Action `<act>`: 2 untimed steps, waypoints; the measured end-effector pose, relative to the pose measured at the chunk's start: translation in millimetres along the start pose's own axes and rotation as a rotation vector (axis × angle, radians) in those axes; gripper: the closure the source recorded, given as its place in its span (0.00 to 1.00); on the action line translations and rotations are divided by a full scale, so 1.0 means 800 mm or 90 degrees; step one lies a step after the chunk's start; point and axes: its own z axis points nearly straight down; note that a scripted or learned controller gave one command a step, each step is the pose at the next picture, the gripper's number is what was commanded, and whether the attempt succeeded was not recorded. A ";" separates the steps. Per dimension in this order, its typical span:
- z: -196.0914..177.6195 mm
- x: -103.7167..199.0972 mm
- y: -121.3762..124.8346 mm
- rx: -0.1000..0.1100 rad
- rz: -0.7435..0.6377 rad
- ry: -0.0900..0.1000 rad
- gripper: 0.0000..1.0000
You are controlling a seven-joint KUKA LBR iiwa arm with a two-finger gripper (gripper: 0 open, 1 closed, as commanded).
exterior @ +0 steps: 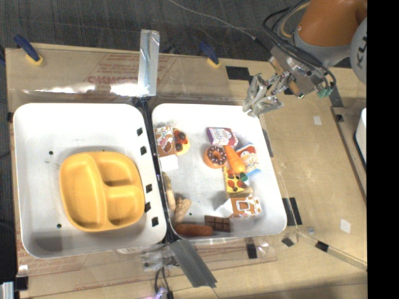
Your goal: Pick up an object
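Arm: I see the grey arm with its orange band reaching in above the far right corner of the right white bin.
Gripper: the metal two-finger gripper hangs over that bin's far right rim; it is small and glinting in my view, so I cannot tell how it is set, and I see nothing in it.
Right bin, objects to pick: an orange carrot-shaped toy lies near the bin's middle, touching a brown ring doughnut toy on its left side.
Far of the doughnut: a small purple box.
Near edge of the bin: a dark chocolate bar piece, beside it a red-brown sausage toy.
Left wall of the bin: a printed food card.
Left bin: it holds a yellow plastic divided tray.
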 end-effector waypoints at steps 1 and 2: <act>0.004 -0.005 0.008 0.000 -0.101 0.000 1.00; -0.011 -0.007 0.009 0.001 -0.103 -0.002 1.00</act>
